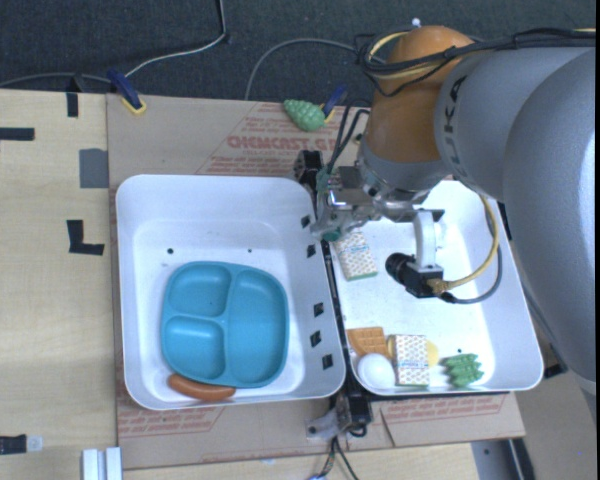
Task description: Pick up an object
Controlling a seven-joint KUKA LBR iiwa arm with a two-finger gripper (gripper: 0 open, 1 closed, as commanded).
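My gripper (332, 230) hangs low over the right bin (500, 298), at its left wall near the divider between the bins. A small pale patterned packet (358, 257) lies just below and to the right of it; I cannot see whether the two touch. At the right bin's front lie an orange cracker-like piece (367, 340), a white egg-shaped object (376, 370), a patterned packet on yellow (412, 358) and a small green toy (464, 369). The arm's grey body and orange band hide much of the right bin.
The left bin (150, 218) holds a blue divided plate (225, 324) and an orange sausage-shaped toy (201, 388) at its front edge. A green object (305, 114) lies on the cardboard behind the bins. Cables run across the back.
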